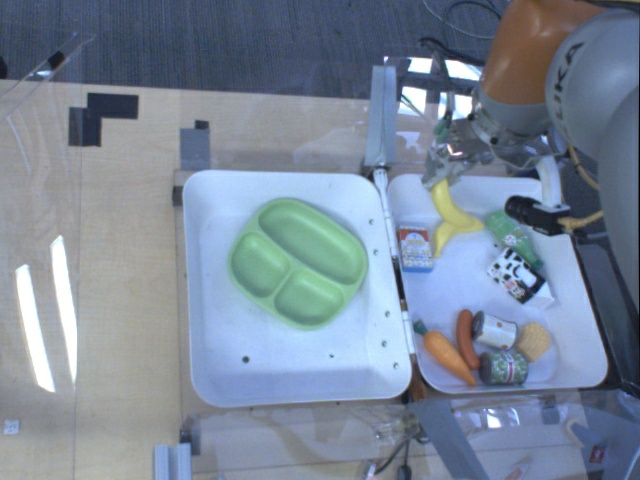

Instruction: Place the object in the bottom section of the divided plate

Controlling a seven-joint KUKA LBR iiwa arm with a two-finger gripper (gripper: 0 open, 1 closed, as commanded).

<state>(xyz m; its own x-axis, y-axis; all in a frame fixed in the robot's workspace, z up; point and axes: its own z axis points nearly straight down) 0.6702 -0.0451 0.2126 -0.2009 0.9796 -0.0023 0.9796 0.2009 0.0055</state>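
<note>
The green divided plate (pixel 298 261) lies in the left bin (pixel 215 358), with one long section at its far side and two smaller ones nearer the front. My gripper (pixel 449 161) hangs over the back left corner of the right bin (pixel 590 353). It is right above the upper end of a yellow banana (pixel 450 218), which lies on the bin floor. Whether the gripper touches the banana is unclear. Nothing is on the plate.
The right bin also holds a small red and white carton (pixel 415 247), a green packet (pixel 514 234), a black and white box (pixel 518 275), a carrot (pixel 447 356), a sausage (pixel 466 337), two cans (pixel 502 367) and a biscuit (pixel 535 341).
</note>
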